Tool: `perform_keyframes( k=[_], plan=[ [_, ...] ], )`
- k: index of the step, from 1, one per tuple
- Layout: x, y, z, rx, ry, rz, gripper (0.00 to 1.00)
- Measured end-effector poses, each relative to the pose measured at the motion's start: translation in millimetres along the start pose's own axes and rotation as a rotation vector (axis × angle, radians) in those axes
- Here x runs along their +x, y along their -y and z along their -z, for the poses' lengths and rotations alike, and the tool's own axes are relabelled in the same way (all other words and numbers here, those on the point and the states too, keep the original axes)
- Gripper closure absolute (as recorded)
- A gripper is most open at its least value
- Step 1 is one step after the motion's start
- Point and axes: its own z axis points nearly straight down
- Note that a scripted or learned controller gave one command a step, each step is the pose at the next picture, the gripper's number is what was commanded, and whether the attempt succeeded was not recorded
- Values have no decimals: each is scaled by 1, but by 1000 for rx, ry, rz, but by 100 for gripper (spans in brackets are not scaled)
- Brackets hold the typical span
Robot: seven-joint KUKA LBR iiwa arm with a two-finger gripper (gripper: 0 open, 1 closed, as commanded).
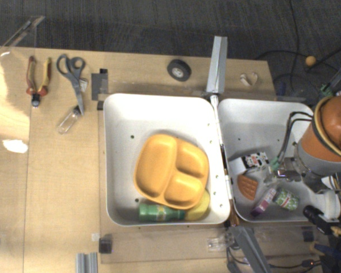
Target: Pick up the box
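1. Where the left bin (pixel 110 152) comes nearest the camera, a green can (pixel 156 212) lies on its side against the near wall. It is partly tucked under an upturned yellow divided tray (pixel 171 170) that covers most of that bin's floor.
2. Right bin (pixel 256 114), near part: a purple tube (pixel 264 201) and a green-and-white packet (pixel 285 199) lie close together. An orange piece (pixel 247 186) sits just to their left, by the wall shared between the bins.
3. Tool (pixel 279 173): low over the middle of the right bin, above the tube and packet. Its parts merge with the clutter below, so I cannot tell whether it stands wide or narrow, and nothing is seen held in it.
4. Box (pixel 254 161): small and white with dark and red print, on the right bin's floor. It lies just beside the tool, on the view's left and slightly farther back. Its long axis runs roughly across the view, the right end tipped a little away. Judged from this, the coming move is a short shift leftward and away, closing across the box's short side.
5. Arm (pixel 329 138): a grey body with an orange band, entering from the view's right over the right bin's edge.
6. Desk (pixel 57 181), far strip: a tape roll (pixel 179 70), scissors (pixel 74 78) and red-handled pliers (pixel 37 78), all well apart from the box.
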Motion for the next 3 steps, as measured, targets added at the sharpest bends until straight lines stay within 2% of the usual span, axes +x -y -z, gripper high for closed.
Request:
perform_keyframes(
  k=[1, 2, 3],
  plan=[
    [36, -6, -17, -21, 0, -394, 0],
    [37, -9, -6, -27, -1, -393, 100],
    [10, -1, 88, -3, 1, -151, 100]
  ],
)
